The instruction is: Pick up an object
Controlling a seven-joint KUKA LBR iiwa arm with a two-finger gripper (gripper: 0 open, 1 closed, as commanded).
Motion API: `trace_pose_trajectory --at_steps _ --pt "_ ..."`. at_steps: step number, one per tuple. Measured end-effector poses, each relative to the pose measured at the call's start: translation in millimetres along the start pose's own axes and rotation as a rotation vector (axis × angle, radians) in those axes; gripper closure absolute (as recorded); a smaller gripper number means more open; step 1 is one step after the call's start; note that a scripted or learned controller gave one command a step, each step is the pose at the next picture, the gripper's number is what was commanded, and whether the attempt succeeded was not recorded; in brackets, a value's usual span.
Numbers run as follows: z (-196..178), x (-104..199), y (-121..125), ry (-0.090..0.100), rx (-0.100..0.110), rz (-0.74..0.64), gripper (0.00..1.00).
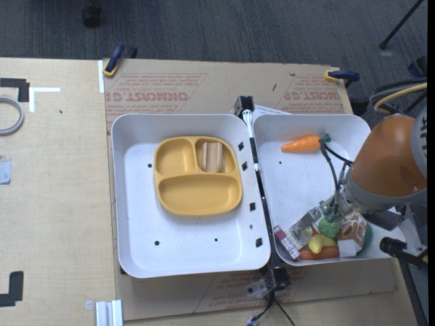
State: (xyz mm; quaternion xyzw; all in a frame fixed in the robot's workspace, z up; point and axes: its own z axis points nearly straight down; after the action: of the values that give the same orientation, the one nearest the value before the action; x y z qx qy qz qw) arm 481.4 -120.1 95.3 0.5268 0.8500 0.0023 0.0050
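Across the counter, a flattened cardboard sheet is lying under both bins, with red printing that is showing upside down and too blurred to read for sure. Left bin is holding a yellow divided plate, and a small tan block is sitting in the plate's upper right compartment. Right bin is touching the left bin along a clipped seam. Grey arm with its orange band is reaching in from the right and hanging over the right bin's lower right corner. Claw is pointing down into a clutter pile there; cannot tell if it is apart, together or clamped on anything, the wrist is blocking it. Pile is crowding the bin's lower wall: a packet with a red edge, something green, something yellow, something orange-red, a brown-and-white carton. Print on the packets is too small to read. Toy carrot is lying alone near the right bin's upper wall, well apart from the pile. Two blue-and-yellow clamps are gripping the cardboard's far edge.
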Motion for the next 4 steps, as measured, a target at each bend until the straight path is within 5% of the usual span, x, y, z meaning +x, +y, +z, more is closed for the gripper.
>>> trace_pose_trajectory --at_steps 1,2,3,4 --pt "-10.5 -0.5 1.7 0.0 -0.002 0.002 1.0" --pt "-140.9 44.7 21.2 0.003 0.008 0.354 1.0" --pt "-264.5 33.4 17.0 0.003 0.007 -0.022 1.0" --pt "-437.1 1.7 3.3 0.002 0.006 -0.087 1.0"
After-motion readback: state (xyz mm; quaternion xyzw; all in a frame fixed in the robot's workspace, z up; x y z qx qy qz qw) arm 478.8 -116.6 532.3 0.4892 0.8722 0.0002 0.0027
